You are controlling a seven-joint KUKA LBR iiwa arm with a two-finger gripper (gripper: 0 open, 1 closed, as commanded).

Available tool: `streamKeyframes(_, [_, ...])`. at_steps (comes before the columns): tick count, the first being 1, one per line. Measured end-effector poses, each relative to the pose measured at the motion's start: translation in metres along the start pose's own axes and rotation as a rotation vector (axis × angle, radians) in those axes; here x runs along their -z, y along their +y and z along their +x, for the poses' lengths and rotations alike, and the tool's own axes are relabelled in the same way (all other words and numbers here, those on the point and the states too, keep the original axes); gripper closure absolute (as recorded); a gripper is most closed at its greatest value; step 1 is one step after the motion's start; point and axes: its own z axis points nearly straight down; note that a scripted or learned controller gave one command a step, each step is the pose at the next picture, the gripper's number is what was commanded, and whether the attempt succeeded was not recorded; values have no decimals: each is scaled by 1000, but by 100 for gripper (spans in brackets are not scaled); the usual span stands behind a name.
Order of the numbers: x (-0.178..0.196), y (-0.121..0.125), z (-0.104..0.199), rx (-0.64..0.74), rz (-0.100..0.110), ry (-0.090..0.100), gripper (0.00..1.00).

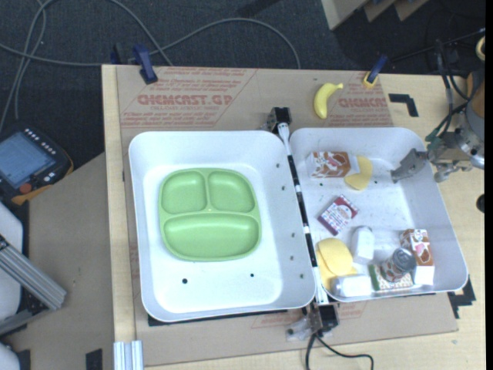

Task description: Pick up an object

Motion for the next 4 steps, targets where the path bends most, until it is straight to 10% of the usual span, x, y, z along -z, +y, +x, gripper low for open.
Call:
streamKeyframes(1, [-109, 47, 104, 1, -2, 1, 0])
streamKeyframes(2, [-115, 79, 110, 6, 62, 0, 0])
streamKeyframes(4, [-115, 80, 97, 12, 60, 15, 0])
